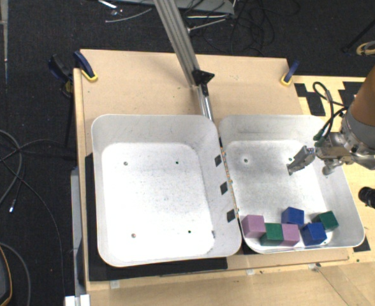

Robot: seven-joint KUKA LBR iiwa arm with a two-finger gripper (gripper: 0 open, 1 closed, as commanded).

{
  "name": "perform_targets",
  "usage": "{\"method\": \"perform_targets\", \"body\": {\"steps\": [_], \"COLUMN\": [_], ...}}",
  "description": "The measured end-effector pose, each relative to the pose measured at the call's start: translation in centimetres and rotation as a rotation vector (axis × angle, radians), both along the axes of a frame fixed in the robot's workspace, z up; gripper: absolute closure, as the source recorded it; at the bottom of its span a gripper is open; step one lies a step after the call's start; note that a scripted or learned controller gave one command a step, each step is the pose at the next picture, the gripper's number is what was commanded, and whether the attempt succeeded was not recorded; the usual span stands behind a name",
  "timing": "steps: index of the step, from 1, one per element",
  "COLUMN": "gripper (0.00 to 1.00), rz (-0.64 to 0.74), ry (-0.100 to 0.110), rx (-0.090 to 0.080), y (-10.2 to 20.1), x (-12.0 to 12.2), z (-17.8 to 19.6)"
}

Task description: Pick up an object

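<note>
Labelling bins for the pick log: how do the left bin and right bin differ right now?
The right bin holds six small blocks, purple, green and blue, clustered at its near edge; the left bin shows only bare speckled floor. The pincer hangs over the right bin, not the left. Both are shallow, white and round-cornered, set side by side.

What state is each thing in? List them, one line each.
gripper: over the right bin, above its floor, nothing seen held.
right bin: holds six blocks at its near edge.
left bin: no blocks in it.
pink blocks: two, resting on the floor.
green blocks: two, resting, untouched.
blue blocks: two, resting, untouched.
</note>
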State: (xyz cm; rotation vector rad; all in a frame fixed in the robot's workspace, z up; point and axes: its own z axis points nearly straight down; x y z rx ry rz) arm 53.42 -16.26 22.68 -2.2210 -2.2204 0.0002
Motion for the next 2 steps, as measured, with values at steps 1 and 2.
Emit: {"method": "perform_targets", "body": {"steps": [1,2], "gripper": [0.0,0.0], "rz": [0.004,0.004], "ry": [0.006,-0.01], "rx": [0.001,-0.004], "y": [0.5,1.0], "x": [2.8,3.2], "z": [-8.3,6.1]}}
